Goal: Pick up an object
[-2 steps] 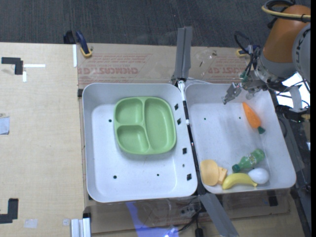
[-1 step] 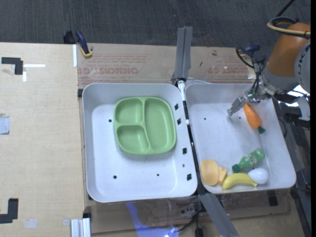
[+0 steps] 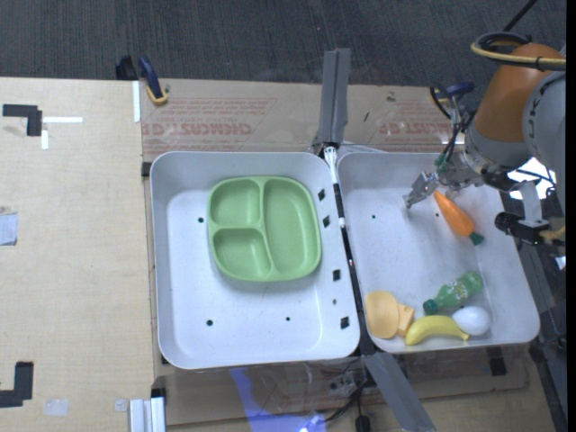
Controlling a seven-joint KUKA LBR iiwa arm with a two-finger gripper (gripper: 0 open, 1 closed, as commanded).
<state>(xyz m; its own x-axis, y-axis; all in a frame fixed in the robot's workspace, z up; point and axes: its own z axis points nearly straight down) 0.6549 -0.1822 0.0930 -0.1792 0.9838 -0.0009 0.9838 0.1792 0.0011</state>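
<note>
Camera view: fingers (image 3: pixel 421 190) spread, ungrasping, over right bin (image 3: pixel 387 241); cardboard bench (image 3: pixel 72 277).

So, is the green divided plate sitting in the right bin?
No, the green divided plate lies in the left white bin, away from the gripper.

Hand (image 3: pixel 421 190) above right bin (image 3: pixel 387 241) beside carrot (image 3: pixel 454 214); green plate (image 3: pixel 265 229) in left bin (image 3: pixel 180 268).

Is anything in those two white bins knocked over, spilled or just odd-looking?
Nothing looks spilled or broken. The green divided plate sits flat but slightly askew in the left bin. In the right bin, a banana, a white egg, a green bottle on its side and a carrot lie loose near the gripper.
</note>
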